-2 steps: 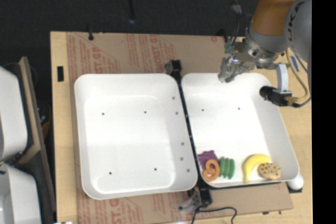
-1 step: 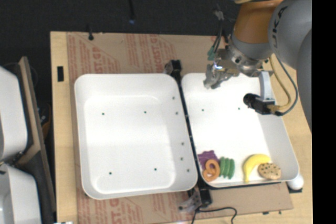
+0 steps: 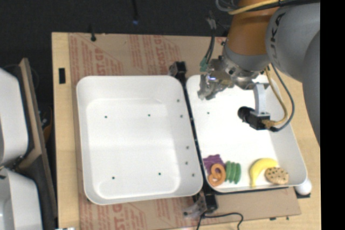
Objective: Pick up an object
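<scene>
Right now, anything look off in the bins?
Nothing damaged or spilled. The toys, purple piece, orange ring, green piece, banana and cookie, are bunched along the right bin's near edge, while the hand sits at its far corner.

Unreadable red print on cardboard (image 3: pixel 135 56).
</scene>
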Robot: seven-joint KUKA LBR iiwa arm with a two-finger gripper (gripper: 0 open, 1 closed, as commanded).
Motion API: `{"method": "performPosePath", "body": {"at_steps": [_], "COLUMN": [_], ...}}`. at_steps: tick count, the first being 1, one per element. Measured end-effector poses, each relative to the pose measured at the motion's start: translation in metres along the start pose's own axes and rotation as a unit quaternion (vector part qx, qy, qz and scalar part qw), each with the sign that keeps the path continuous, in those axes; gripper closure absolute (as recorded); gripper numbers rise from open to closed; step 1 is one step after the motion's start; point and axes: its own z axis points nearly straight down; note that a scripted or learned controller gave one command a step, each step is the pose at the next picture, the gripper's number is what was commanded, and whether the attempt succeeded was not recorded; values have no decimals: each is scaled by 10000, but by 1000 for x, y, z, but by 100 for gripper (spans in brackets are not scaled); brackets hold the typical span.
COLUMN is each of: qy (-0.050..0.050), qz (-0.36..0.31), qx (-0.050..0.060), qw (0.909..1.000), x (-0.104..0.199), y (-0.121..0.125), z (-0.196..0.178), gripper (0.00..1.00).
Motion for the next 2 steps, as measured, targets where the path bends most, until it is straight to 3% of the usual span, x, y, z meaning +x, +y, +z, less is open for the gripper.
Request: {"method": "performPosePath", "body": {"at_steps": [2], "qy": [-1], "qz": [0], "qx": [4], "qw": [10000], "x": [88], "y": [-42], "z": [10], "gripper": [100]}}
